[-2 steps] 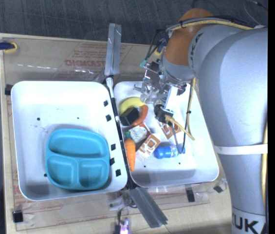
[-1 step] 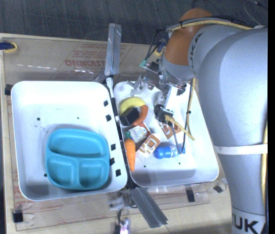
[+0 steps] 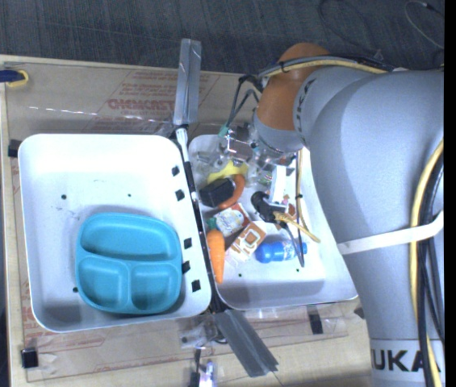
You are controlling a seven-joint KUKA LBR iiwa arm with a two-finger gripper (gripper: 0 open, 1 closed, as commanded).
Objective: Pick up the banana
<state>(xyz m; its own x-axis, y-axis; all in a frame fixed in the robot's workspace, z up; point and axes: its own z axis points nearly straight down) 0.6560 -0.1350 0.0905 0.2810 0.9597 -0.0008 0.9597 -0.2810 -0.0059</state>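
Camera view: arm (image 3: 373,160) reaches in from the right, wrist with orange band (image 3: 280,107) over the upper part of the right bin (image 3: 324,276). Pincer (image 3: 240,161) sits low among the clutter; cannot tell how it stands. Banana (image 3: 229,170) lies in the right bin's upper left, just beside the pincer, partly hidden. Near it: black object (image 3: 218,191), carrot (image 3: 215,255) along the left wall, blue bottle (image 3: 274,252). Left bin (image 3: 50,168) holds a blue divided tray (image 3: 128,262). Both bins rest on the counter (image 3: 90,95).
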